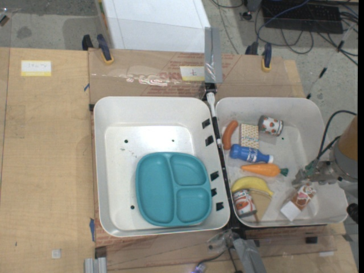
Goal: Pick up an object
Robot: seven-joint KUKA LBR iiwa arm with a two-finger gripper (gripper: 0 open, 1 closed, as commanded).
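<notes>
The right bin (316,116) holds several small items: an orange sausage (229,134), a cracker box (249,136), a red-and-white can (271,125), a blue bottle (250,153), a carrot (261,169), a banana (252,185), a second can (244,203) and a small red-and-white carton (301,199). My gripper (309,174) reaches in from the right and hangs low over the bin's right side. It is just above the carton and to the right of the carrot's green tip. Nothing shows in its grasp.
The left bin (103,169) contains a teal divided plate (172,188) toward its front. A black-clipped divider (213,147) separates the bins. Brown cardboard and a white box (153,13) lie behind them, with wooden bench to the left.
</notes>
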